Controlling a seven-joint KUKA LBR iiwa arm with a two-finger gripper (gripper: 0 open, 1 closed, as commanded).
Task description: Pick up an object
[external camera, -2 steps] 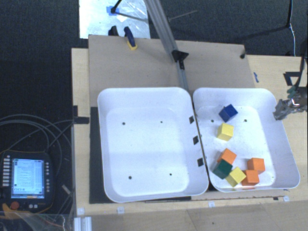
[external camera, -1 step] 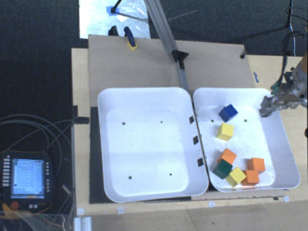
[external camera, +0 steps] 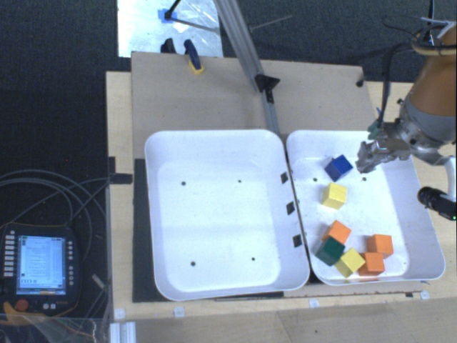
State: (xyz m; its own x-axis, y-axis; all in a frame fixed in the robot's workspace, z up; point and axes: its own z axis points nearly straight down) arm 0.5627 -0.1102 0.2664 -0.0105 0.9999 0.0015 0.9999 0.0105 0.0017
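I am watching the gripper hanging over the upper part of the right bin, a shallow tray of smooth white plastic with rounded corners. The gripper is a dull grey metal cluster at the end of a wrist that widens into an orange band, and it is too small and blurred for me to tell whether its jaws are standing open or closed; I am seeing nothing between them.

Just to the left of the jaws, and a little below, a blue cube is lying tilted on the bin floor, hard-edged and matte. It looks very near the fingertips, though I cannot tell whether they are touching. Further below the jaws a pale yellow cube is sitting on its own. Well below them, a cluster of blocks is crowding the lower end of the bin: an orange cube resting against a dark green cube, a second yellow cube beside it, and two more orange cubes stacked close at the right. All are looking like painted wooden blocks with flat faces.

Far to the left of the jaws, the left bin is showing the same glossy white surface with four small dark dots. Both bins are sitting on a tan board bench.
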